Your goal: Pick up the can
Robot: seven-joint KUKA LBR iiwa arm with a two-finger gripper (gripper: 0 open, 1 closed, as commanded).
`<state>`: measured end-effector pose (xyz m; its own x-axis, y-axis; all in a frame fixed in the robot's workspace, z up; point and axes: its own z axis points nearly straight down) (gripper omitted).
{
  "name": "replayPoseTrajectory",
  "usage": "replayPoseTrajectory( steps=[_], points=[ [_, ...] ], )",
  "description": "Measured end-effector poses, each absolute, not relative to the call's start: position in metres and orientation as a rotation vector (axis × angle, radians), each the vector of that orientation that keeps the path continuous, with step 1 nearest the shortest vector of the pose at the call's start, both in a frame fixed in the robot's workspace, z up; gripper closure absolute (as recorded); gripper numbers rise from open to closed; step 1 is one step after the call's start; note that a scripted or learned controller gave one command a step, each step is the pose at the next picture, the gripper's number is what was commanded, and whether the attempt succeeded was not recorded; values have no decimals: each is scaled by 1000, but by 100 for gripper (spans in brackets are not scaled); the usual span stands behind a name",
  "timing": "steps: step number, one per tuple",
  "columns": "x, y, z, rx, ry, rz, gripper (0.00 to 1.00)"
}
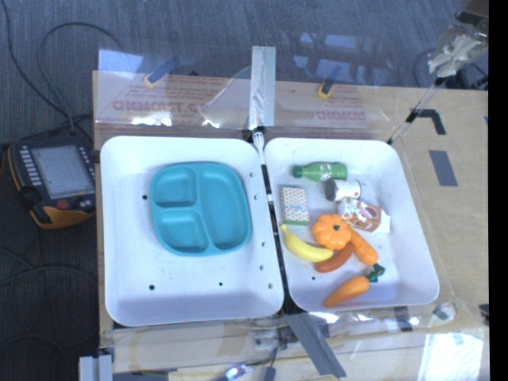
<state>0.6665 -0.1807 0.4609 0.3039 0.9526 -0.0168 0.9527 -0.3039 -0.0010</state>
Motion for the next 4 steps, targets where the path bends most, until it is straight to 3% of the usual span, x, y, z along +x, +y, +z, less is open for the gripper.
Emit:
replayPoseTrajectory(
  steps=[4],
  points=[
    [670,-176,496,2517,1850,-43,100]
  ],
)
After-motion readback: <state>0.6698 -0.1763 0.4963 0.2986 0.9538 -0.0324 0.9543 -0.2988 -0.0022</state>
